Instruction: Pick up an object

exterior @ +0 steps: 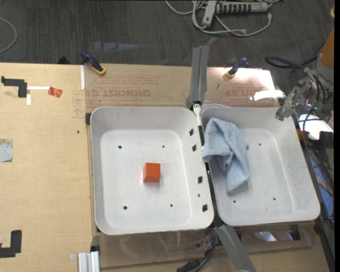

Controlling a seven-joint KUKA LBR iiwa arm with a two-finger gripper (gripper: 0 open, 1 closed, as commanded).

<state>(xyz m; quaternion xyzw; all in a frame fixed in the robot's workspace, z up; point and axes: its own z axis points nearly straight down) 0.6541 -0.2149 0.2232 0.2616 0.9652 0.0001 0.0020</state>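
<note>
An orange block (152, 172) sits alone on the floor of the left bin (106, 212), a little left of the frame's centre and slightly below it, resting flat and well apart from the bin's walls. A crumpled pale-blue cloth (229, 151) lies in the right bin (297, 207), bunched against that bin's left wall just beside the divide between the two bins, trailing down toward the middle of the bin floor. The two white bins stand side by side, touching along their inner edges, on a worktop (37, 175) of light wood and cardboard. At the upper right of the frame the gripper (291, 106) hovers over the right bin's far right corner — well apart from both the cloth and the block, with nothing between its jaws; whether they are apart or together cannot be told. Two clamps (93, 62) hold the cardboard at the upper edge — cables (228, 13) lie on the dark floor above
</note>
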